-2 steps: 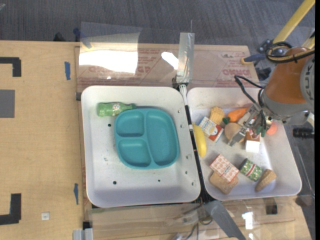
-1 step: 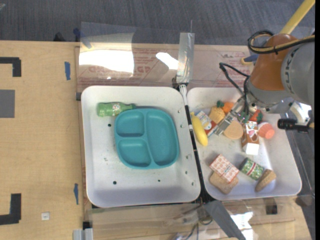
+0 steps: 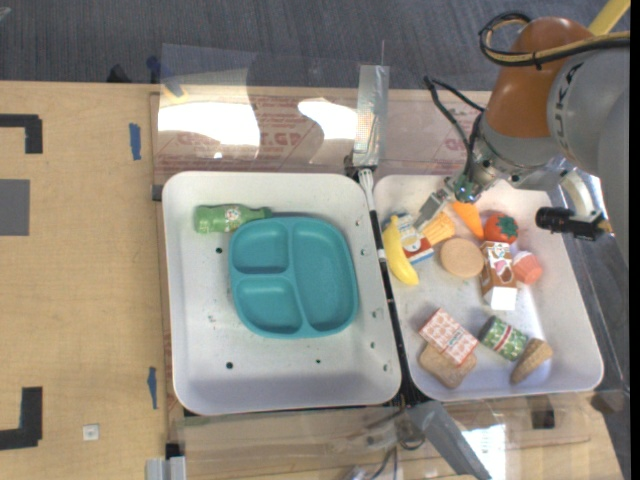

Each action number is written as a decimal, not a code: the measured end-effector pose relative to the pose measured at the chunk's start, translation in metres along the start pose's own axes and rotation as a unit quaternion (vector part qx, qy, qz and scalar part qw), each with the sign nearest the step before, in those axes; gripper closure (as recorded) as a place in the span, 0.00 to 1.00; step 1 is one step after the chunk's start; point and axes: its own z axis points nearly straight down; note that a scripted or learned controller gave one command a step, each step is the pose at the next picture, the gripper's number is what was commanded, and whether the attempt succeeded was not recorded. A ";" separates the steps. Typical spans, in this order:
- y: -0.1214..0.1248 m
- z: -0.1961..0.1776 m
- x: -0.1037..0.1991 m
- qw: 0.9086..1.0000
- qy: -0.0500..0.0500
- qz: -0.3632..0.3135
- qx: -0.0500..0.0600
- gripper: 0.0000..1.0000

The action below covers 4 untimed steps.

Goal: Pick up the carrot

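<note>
The orange carrot [image 3: 468, 218] lies in the back part of the right bin [image 3: 585, 363], between a yellow-orange box [image 3: 438, 230] and a red tomato-like toy [image 3: 500, 227]. My gripper [image 3: 448, 196] hangs just above and left of the carrot's top end. Its fingers look spread apart, one finger [image 3: 433, 206] over the box and the other by the carrot's tip. Nothing is held between them. The grey arm with its orange band [image 3: 535, 63] comes in from the upper right.
The right bin also holds a banana [image 3: 400, 255], a round tan disc [image 3: 461, 258], a small carton [image 3: 500, 280], a patterned box [image 3: 448, 334], a green can [image 3: 505, 338] and bread pieces. In the left bin [image 3: 190, 368] sit a teal divided plate [image 3: 295, 273] and a green bottle [image 3: 229, 218].
</note>
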 end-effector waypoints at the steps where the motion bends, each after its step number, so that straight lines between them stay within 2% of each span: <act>1: -0.023 0.043 -0.012 1.000 -0.001 0.017 -0.005 0.00; 2: -0.013 0.045 -0.010 0.995 -0.001 0.096 0.001 0.00; 3: -0.008 0.027 -0.014 0.995 -0.009 0.095 -0.008 1.00; 4: 0.018 -0.047 0.013 0.999 -0.001 -0.051 -0.001 1.00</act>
